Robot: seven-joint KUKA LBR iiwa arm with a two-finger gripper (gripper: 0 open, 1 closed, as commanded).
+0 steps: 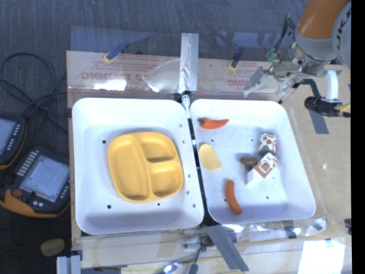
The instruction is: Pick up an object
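Two white bins (80,153) sit on a bench over dark carpet (114,10); the gripper (272,85), fingers wide, hovers behind the right bin.

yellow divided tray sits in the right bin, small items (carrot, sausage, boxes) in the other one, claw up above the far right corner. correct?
Not quite: the camera view shows the yellow divided tray in the left bin, not the right. The rest holds: the carrot, sausage and boxes lie in the right bin, and the claw is above its far right corner.
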